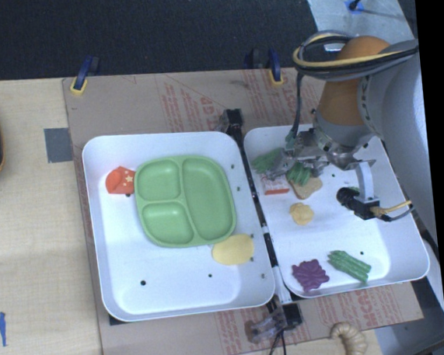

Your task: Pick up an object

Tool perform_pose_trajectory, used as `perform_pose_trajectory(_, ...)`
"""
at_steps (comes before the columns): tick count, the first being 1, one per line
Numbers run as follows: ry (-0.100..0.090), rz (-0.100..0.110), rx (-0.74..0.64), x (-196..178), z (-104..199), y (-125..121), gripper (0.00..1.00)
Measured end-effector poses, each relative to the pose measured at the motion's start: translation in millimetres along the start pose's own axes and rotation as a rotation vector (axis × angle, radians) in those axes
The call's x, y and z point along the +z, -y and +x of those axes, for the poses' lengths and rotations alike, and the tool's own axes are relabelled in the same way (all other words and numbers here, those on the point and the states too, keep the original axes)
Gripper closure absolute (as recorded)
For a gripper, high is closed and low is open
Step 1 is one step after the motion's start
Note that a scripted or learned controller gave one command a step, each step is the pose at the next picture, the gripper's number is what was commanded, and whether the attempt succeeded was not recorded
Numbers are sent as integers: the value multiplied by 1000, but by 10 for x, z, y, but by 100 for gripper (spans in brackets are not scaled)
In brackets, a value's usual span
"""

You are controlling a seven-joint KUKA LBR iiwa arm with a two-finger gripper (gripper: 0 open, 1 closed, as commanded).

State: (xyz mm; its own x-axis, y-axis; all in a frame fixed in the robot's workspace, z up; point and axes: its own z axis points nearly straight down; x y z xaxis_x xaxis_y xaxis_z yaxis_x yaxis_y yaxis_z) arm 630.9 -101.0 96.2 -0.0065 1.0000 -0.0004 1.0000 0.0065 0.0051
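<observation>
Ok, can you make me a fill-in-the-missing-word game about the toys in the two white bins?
1. The green plate has ____ compartments.
2. The pale yellow toy lies in the ____ bin.
3. The purple grapes lie in the ____ bin.
4. The red toy lies to the ____ of the green plate.

Missing words: three; left; right; left

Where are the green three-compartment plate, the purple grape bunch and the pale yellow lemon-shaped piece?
green three-compartment plate (209, 201): camera view, floor of right compartment.
purple grape bunch (310, 273): camera view, its middle.
pale yellow lemon-shaped piece (234, 250): camera view, its middle.
</observation>
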Motion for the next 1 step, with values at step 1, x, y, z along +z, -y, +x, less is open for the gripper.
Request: perform_pose_trajectory(1,-2,2,-2,4,-45,-284,0)
